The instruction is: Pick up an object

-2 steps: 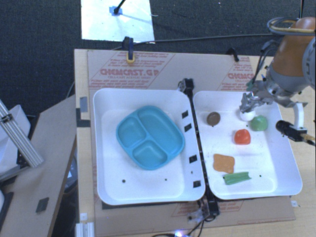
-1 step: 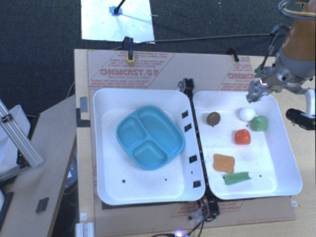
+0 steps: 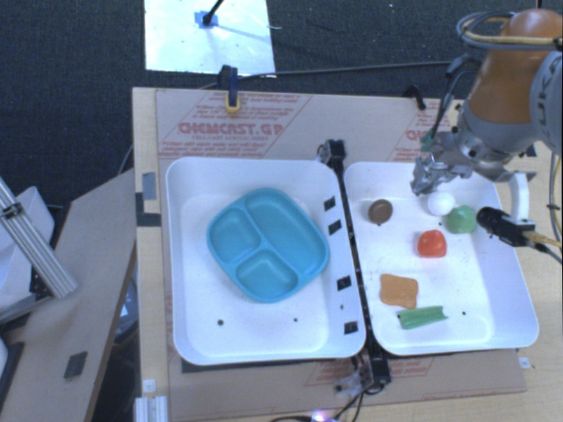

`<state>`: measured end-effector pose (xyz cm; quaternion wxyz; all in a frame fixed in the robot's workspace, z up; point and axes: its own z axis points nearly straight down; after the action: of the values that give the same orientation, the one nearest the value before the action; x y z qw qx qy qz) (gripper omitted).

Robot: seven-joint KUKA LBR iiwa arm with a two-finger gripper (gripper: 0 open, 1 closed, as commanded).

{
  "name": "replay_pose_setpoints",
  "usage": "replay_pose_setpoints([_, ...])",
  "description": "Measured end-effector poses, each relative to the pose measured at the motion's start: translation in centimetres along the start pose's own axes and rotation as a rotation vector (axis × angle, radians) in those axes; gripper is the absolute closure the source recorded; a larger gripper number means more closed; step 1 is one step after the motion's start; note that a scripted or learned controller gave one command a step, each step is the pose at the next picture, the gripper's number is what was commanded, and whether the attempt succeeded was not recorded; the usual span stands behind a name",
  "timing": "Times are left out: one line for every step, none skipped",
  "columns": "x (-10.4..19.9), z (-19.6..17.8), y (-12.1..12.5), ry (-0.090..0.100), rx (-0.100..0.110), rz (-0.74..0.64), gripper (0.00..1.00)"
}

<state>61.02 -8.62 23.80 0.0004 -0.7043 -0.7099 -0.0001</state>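
Nothing's been picked up yet from the looks of it: the gripper (image 3: 428,179) is parked low over the right bin (image 3: 519,319), just beside the white ball (image 3: 440,203), and its grip can't be made out.

My arm enters from right edge, upper corner of view. Orange band above wrist, grey housing below it. Wrist angled down and leftward. My hand (image 3: 428,179) hangs low at end of wrist, metal fingers pointing down. Finger gap too small and blurred to read. Black cable loops around upper arm.
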Motion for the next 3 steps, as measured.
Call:
replay_pose_setpoints([5.6,-0.7,-1.4,0.001,-0.001,-0.002,1.0])
replay_pose_setpoints([10.9,-1.2,-2.9,0.001,-0.001,-0.001,1.0])
replay_pose_setpoints([15.3,0.2,-3.7,0.001,-0.001,-0.001,1.0])
